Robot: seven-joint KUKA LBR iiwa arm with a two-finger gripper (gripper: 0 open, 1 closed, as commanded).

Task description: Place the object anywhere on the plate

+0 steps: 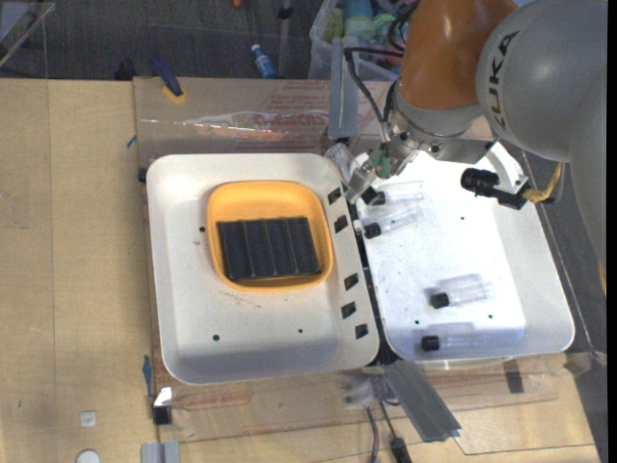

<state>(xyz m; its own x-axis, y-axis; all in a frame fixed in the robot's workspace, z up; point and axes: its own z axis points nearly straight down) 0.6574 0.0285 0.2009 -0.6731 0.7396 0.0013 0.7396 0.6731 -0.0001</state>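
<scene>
A yellow plate (265, 194) sits in the left bin (183, 258). A black ribbed rectangular block (268, 249) lies flat on the plate and covers most of its middle. My gripper (364, 174) hangs low over the back left corner of the right bin (521, 258), close to the wall between the two bins. Just below it lie two clear vials with black caps (390, 205), one beside the other. Whether anything is held is hidden by the wrist.
Two more clear vials with black caps lie in the right bin, one near the middle (458, 292) and one at the front (463, 339). Black clips (349, 280) line the wall between the bins. The arm's large orange and grey body (482, 56) looms over the back right.
</scene>
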